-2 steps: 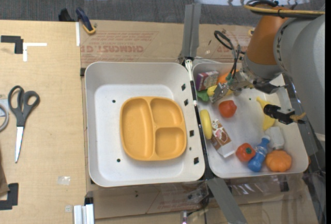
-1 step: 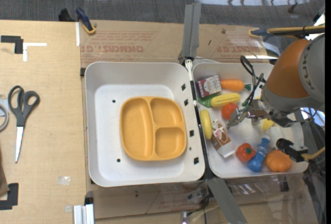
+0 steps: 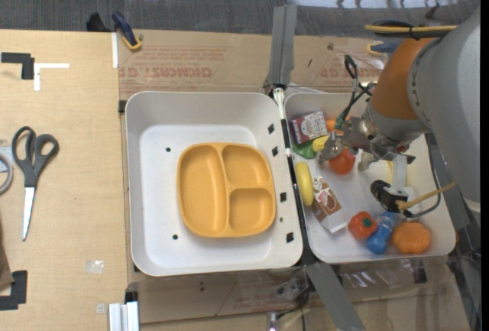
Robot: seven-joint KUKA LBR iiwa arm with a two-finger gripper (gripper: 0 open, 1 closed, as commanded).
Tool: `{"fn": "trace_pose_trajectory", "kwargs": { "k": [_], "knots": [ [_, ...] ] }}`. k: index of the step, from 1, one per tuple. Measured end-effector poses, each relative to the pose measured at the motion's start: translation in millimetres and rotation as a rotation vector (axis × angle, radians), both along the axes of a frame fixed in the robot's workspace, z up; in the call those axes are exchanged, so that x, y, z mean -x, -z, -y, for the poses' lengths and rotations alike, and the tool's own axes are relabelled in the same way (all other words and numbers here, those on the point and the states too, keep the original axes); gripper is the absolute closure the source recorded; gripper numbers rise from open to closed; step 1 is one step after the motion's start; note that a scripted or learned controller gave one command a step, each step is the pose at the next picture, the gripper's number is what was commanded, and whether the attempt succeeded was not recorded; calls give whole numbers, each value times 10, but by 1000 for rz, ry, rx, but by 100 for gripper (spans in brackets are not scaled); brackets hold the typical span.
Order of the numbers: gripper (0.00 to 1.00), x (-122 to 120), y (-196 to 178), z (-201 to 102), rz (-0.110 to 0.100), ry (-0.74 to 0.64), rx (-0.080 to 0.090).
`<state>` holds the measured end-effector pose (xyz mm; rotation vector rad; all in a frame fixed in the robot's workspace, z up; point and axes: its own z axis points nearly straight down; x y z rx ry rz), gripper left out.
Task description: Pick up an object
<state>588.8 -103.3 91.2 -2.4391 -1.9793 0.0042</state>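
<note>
My gripper point(image 3: 336, 150) hung right of centre, over the red ball point(image 3: 343, 162); jaw state unclear. I judged a straight descent, clear of the banana point(image 3: 305, 183), best.

Two bins sit side by side on the bench. The left bin point(image 3: 145, 192) holds a divided plate point(image 3: 227, 189) near its middle. The right bin point(image 3: 325, 245) is crowded: a snack packet point(image 3: 309, 125) at the back left, a banana point(image 3: 304, 183) along the left wall, a small carton point(image 3: 327, 203) just beside it, a tomato point(image 3: 361, 225) and an orange point(image 3: 412, 238) at the front. Scissors point(image 3: 32, 165) lie on the bench well left of both bins.
</note>
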Motion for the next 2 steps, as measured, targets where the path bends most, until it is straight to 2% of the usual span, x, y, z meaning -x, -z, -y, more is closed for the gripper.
{"fn": "trace_pose_trajectory", "kwargs": {
  "k": [1,2],
  "knots": [
    [100,4,-84,1,-3,-4,2],
    [100,-147,-1624,-535,1,-134,1]
  ]
}}
